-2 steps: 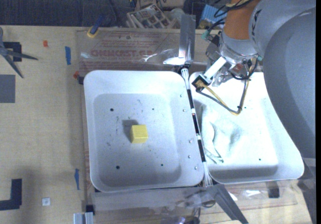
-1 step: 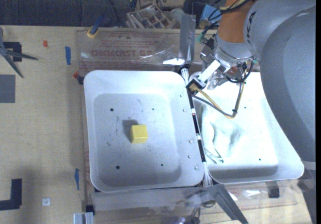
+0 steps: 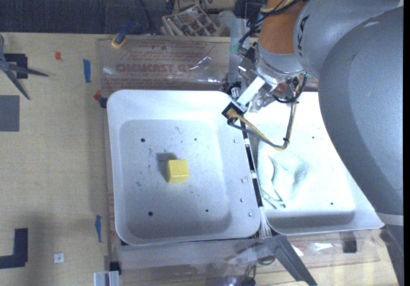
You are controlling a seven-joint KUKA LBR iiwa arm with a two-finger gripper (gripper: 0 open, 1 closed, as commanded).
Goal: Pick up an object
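Note:
A small yellow block [image 3: 177,170] lies near the middle of the left white bin [image 3: 128,111]. In the right white bin [image 3: 333,214] rests a pale, see-through crumpled thing [image 3: 286,177], hard to make out against the floor. My gripper [image 3: 261,95] hangs below the orange band, over the back end of the wall between the two bins. It is well behind and to the right of the yellow block, and nothing is seen in its grasp.
The grey arm fills the upper right and hides part of the right bin. A clear plastic sheet [image 3: 160,63] lies behind the bins. Tools and tape marks sit on the wooden bench [image 3: 51,150] at the left.

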